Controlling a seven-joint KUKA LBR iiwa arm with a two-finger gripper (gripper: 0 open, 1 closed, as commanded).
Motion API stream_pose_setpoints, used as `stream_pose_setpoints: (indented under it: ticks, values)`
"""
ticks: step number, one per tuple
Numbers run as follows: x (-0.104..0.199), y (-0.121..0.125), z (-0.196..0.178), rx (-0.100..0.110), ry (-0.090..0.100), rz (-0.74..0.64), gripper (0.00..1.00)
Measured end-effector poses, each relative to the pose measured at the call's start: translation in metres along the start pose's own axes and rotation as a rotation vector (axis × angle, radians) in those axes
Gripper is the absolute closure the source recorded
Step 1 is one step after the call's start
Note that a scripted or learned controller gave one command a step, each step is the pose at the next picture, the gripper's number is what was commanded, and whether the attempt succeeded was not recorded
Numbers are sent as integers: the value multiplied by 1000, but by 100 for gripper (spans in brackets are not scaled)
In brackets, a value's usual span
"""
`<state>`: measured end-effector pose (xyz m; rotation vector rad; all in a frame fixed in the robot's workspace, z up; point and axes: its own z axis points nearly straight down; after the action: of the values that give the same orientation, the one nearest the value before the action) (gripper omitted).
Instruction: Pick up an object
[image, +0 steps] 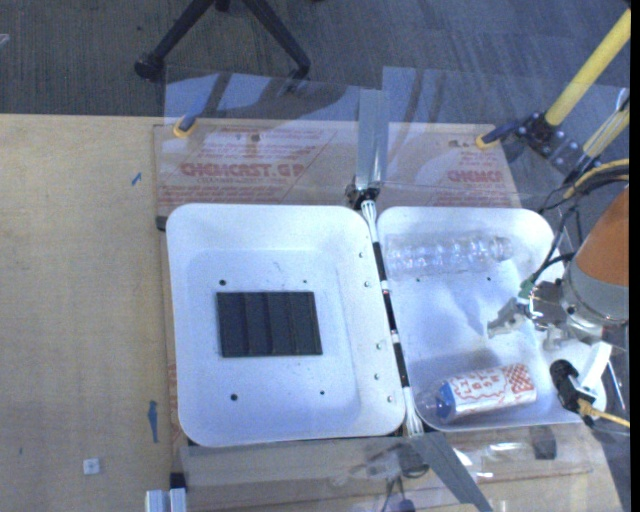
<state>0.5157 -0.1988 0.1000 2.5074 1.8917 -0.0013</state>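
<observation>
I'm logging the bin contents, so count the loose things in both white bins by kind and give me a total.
Clear plastic bottle lying on its side: 1
White tube with red pattern and blue cap: 1
Dark grey ribbed rectangular slab: 1
Total: 3

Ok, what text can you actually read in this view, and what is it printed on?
"CHEMCAST GP", red, faint, on the clear sheet behind the left bin; the reading is unsure.
"CHEMC...", red, on the sheet behind the right bin; the rest is cut off by glare.
Red print on the white tube in the right bin: too blurred to read.
Clear bottle and black slab: no text visible.
</observation>
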Motion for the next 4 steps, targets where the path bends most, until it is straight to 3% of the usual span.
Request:
stream_pose_setpoints:
  ticks: [1, 2, 3, 4]
  values:
    - [5, 39, 11, 7, 20, 66, 0]
    - [14, 79, 1, 1, 5, -107, 0]
    - [13, 90, -50, -2, -1, -97, 0]
    - [-21, -22, -46, 2, 1, -6, 0]
